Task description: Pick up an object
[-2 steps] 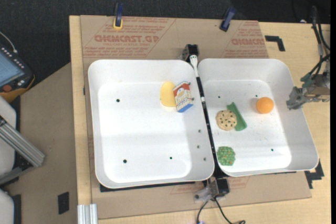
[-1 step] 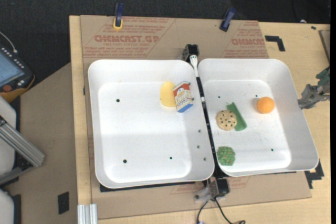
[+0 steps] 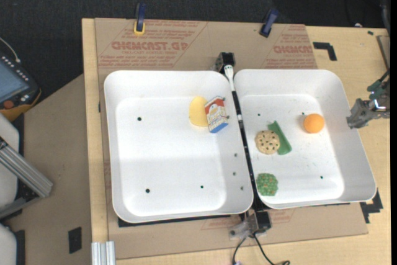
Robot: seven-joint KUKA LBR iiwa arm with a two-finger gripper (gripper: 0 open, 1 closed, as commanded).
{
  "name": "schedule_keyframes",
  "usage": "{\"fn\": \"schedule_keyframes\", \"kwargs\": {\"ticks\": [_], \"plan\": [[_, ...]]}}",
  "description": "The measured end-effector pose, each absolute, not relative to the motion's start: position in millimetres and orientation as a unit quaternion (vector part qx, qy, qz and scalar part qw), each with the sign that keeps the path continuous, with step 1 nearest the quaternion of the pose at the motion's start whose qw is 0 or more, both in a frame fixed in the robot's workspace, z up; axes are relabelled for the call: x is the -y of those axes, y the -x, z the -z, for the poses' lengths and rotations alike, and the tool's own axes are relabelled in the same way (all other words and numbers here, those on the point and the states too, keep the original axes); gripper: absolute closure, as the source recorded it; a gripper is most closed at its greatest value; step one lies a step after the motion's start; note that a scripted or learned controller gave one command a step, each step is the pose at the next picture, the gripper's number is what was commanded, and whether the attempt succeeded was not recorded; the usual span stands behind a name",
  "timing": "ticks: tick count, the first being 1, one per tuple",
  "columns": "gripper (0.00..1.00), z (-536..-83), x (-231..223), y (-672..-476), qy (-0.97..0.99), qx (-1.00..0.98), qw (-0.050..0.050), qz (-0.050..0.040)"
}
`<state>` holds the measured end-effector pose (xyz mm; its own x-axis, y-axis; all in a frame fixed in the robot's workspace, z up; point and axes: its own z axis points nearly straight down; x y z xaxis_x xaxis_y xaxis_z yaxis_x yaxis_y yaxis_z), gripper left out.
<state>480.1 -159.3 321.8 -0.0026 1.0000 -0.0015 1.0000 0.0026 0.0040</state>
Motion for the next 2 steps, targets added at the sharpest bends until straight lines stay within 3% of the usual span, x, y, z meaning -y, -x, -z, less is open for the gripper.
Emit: {"fn": "schedule_keyframes", "kwargs": {"ticks": [2], "plan": [[1.0, -323, 116, -479.8, -0.706, -0.708, 0.0, -0.0002]]}}
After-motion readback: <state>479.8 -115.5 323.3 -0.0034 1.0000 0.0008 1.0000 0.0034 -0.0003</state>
